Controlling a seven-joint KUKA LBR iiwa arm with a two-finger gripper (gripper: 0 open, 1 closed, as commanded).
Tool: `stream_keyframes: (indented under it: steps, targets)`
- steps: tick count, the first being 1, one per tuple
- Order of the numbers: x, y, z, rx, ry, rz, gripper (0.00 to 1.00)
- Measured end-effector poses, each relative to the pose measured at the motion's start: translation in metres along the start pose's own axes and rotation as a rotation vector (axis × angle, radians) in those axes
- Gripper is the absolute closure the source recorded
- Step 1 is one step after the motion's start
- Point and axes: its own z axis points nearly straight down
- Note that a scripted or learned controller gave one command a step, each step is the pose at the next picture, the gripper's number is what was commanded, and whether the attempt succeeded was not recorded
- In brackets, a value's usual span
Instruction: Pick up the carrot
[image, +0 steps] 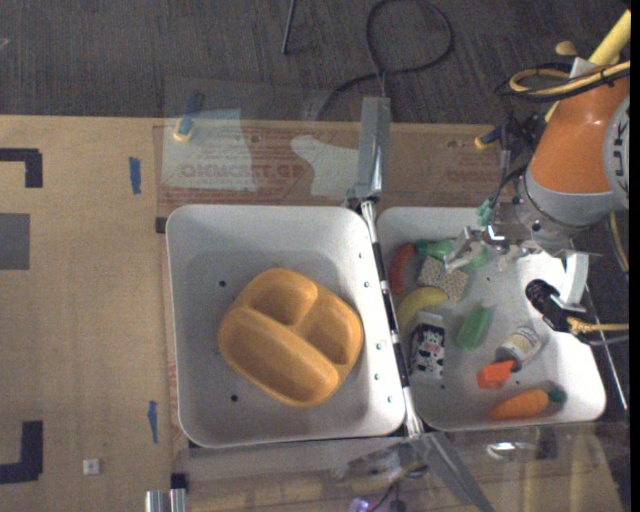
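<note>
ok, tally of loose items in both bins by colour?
Orange/red: 4 — moulded divided plate, carrot, small block, rounded piece
Yellow: 1 — banana
Green: 1 — oblong piece
Black-and-white: 1 — carton
Pale: 1 — small bottle
Total: 8

We see a tan bench (80, 330) bearing two white bins (190, 300) (585, 385) at frame centre and right.

You look down from one fixed camera above the bench (80, 300), tilted slightly, far enough back to take in both white bins: the left bin (190, 300) mid-frame, the right bin (585, 395) toward the right, floor at the far edge.
</note>
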Motion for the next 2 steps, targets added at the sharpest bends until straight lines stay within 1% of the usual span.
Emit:
stream_keyframes:
  steps: [1, 2]
  targets:
    - [-0.030, -0.085, 0.074, -0.001, 0.000, -0.104, 0.00]
    - [-0.025, -0.113, 0.102, -0.010, 0.000, -0.012, 0.00]
